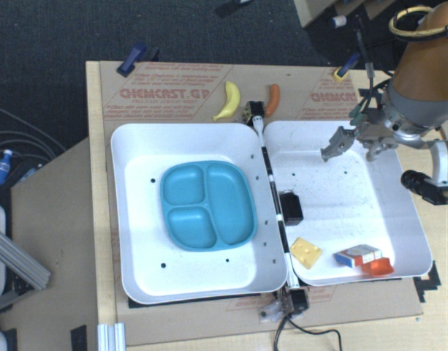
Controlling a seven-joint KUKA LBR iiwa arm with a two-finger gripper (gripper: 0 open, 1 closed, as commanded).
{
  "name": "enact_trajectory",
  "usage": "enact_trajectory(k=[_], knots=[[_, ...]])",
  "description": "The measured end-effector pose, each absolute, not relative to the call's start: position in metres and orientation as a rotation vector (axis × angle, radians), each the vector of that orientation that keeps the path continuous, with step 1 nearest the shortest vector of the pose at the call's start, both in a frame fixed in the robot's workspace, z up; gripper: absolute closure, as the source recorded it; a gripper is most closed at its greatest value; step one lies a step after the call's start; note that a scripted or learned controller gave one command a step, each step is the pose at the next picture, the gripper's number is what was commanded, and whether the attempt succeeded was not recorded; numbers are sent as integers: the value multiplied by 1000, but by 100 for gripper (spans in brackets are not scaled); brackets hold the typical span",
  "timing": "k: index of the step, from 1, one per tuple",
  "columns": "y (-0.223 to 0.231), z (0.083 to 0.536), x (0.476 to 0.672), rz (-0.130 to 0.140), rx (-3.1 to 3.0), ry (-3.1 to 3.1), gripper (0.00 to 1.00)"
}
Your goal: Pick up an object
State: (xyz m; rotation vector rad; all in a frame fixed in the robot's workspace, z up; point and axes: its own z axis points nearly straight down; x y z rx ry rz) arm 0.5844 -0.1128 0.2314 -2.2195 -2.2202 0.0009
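In the right bin [399, 196], near its front edge, lie a yellow cheese wedge [305, 252], a small red, white and blue box [359, 255] and an orange piece [378, 267] touching the box. My gripper [354, 148] hangs over the bin's far end, well behind those objects. Its two fingers stand apart with nothing between them. One fingertip [332, 151] points left toward the divider. The left bin [136, 196] holds a blue divided plate [207, 204].
A black block [290, 206] sits on the divider between the bins. Behind the bins, a yellow banana [227, 101] and an orange sausage-shaped toy [272, 99] lie on the brown board. A blue clip [132, 59] sits at the board's far left corner.
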Motion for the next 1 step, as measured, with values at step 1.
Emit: enact_trajectory(k=[1], knots=[[-117,102,641,5,-2218,-2218,0]])
